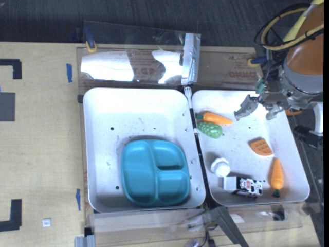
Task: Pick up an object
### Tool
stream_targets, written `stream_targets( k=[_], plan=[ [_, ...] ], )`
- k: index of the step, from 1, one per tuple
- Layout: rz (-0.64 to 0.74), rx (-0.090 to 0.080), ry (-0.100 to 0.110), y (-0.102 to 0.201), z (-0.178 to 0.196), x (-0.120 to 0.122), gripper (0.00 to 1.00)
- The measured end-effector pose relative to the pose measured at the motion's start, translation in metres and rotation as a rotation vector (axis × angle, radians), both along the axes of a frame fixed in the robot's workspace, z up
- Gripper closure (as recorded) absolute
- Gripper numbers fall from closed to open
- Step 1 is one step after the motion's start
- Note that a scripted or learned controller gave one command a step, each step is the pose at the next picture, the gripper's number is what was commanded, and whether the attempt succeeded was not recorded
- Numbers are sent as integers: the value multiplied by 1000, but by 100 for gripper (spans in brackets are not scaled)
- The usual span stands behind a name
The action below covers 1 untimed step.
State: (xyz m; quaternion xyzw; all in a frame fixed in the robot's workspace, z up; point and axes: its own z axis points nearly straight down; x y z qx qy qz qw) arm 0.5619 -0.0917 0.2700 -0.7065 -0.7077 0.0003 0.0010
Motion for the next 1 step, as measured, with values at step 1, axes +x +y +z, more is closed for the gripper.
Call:
stream_targets(
  k=[1],
  plan=[
    [81, -2, 0, -133, -107, -26, 0]
  ],
)
